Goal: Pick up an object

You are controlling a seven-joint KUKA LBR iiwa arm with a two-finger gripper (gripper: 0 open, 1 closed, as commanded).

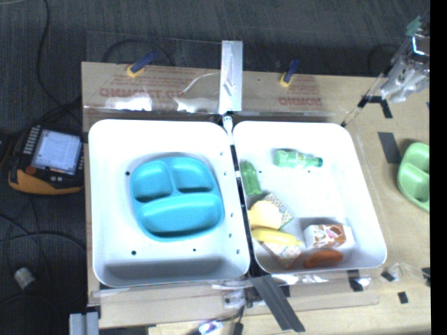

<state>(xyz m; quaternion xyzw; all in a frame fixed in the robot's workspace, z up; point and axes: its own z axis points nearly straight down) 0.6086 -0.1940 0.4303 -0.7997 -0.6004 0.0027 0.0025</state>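
The claw (412,65) sits at the upper right, off past the right bin (363,187); whether it is open or closed I cannot tell. That bin holds one green bottle (297,159) lying near its far side, one dark green piece (249,179) against the left wall, one banana (276,237), one small carton (325,234) and one red sausage (323,258) bunched at the near side. The left bin (112,250) holds one blue tray (177,195).

A green bottle (297,159) is laid on its side at the right bin's far end; a banana (277,238), small carton (325,235) and further items are clustered near.
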